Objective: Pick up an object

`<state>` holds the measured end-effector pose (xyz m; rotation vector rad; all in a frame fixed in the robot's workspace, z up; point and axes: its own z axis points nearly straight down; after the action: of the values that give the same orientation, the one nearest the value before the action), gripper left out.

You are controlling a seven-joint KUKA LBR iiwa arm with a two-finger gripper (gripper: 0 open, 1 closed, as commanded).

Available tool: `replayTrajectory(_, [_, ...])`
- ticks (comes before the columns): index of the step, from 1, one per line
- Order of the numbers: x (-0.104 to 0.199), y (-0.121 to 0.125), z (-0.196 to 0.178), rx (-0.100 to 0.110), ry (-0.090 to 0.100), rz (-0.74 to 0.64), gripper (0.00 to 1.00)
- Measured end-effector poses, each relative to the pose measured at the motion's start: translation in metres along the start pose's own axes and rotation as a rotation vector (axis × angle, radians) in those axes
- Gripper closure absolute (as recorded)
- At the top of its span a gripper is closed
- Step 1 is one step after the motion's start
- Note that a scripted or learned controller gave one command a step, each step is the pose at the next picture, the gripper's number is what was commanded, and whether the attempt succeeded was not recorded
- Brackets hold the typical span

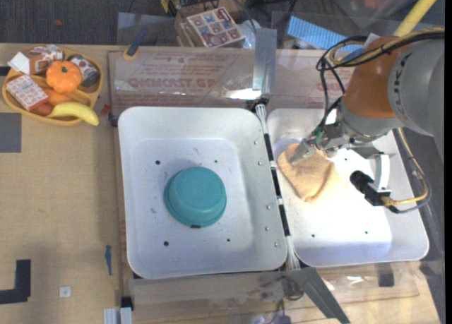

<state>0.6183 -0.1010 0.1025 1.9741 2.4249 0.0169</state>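
Presently the hand [308,149] sits low at the upper left edge of the tan cloth [306,173] in the right bin [367,245], its grip state indeterminate, so the grasp step appears in progress; next, a confirmed closure and straight lift are required.

Tool [308,148] apparently touching tan cloth [308,174] in right bin [367,245].

Grey arm [424,82], orange wrist band [371,86], black cables looped alongside
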Motion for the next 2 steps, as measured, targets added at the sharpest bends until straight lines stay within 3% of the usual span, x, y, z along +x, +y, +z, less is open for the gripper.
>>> replayTrajectory(1, [-0.008, 0.032, 0.014, 0.010, 0.002, -0.040, 0.00])
replayTrajectory(2, [-0.009, 0.034, 0.001, 0.003, -0.001, -0.041, 1.00])
